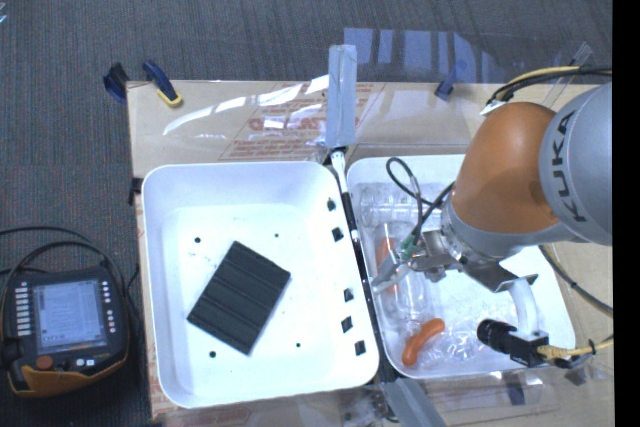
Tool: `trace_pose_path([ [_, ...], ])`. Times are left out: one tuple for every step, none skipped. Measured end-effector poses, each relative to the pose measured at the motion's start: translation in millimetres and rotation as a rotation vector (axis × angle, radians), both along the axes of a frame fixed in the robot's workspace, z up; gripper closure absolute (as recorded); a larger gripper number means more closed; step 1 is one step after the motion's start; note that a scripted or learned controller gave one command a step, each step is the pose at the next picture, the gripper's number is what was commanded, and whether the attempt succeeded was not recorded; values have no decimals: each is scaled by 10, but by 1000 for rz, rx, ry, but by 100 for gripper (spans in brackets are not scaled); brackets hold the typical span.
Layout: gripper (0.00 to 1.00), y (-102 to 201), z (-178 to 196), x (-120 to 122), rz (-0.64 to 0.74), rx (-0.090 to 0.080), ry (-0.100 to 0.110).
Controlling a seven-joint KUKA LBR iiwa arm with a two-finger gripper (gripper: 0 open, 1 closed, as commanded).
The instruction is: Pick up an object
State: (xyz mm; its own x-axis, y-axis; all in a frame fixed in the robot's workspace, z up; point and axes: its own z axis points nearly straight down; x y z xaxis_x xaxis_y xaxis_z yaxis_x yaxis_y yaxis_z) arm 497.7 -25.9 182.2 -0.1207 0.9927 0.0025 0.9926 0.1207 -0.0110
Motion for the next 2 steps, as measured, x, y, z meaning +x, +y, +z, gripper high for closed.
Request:
trace_pose_path([
  [0,-963,-426,-179,-171,1,-1],
  [0,-838,-640,296,59,1,-33],
])
